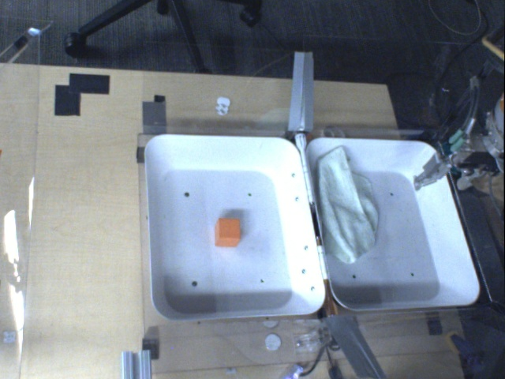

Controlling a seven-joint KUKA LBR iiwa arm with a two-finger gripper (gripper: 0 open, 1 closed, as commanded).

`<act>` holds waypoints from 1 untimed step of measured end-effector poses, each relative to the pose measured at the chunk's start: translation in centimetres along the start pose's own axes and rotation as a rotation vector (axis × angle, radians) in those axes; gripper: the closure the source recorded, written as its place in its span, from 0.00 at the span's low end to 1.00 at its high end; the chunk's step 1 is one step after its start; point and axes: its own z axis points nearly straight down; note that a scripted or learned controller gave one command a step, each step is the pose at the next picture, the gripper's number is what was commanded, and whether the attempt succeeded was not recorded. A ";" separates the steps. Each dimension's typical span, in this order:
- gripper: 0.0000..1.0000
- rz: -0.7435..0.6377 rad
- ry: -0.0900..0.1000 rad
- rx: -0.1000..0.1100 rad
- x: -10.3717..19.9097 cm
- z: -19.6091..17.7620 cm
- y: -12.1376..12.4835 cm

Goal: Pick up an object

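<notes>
Orange block [228, 232]: I'm seeing it sitting alone near the middle of the left bin [170, 212], flat on the floor, well apart from every wall.
Block handling: I'm judging it light, stiff and matte, probably foam or wood; it should not crush or slip, and its flat sides are offering good bearing for two pads.
Block grasp: I'm planning to come straight down and close across two opposite side faces, turning the wrist to match its slight skew.
Cloth [346, 205]: I'm seeing a pale, rumpled towel lying along the left side of the right bin [450, 275], touching or very near the wall next to the divider.
Cloth handling: I'm judging it soft and limp; it will drape and may slide off, so a pinch on a raised fold near its middle is looking safer than an edge.
Gripper [432, 172]: I'm finding it at the upper right rim of the right bin, near the bin's corner, apart from the cloth and far from the block.
Claw state: I'm unable to say whether it is wide or narrow; the tip is small and blurred, and nothing is visible in it.
Choice: I'm leaning toward the block as the surer pick.
</notes>
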 end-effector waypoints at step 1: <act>0.00 -0.340 0.001 0.000 -1.8 14.0 1.7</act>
